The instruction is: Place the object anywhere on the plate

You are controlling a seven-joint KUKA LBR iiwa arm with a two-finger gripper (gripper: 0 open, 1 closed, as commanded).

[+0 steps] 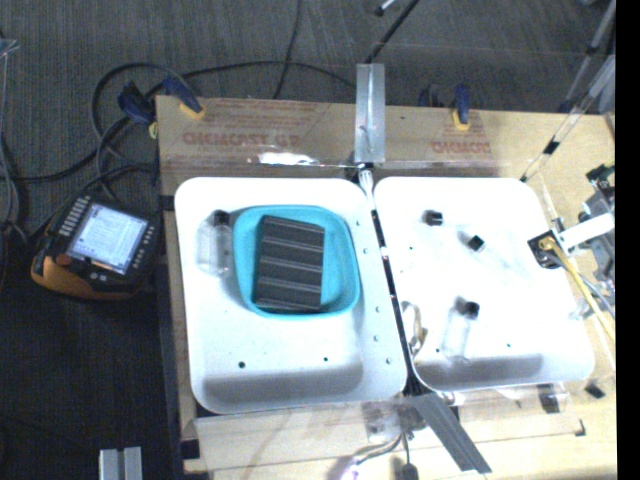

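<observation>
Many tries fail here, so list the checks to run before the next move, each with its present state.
1. Blue plate sits in the left bin: ok.
2. Bare plate area for a drop: not ok on most of it, since a dark ridged block lies across the middle; only the rim strip shows.
3. Clear bottle with black cap lies beside the plate, off it: not ok if it is the object.
4. Second clear bottle lies in the right bin, free to approach: ok.
5. Hand state: cannot tell.

Glossy white plastic bins (pixel 300 368) — smooth blue plate (pixel 345 268) bearing a matt, ribbed dark block (pixel 290 261).
</observation>
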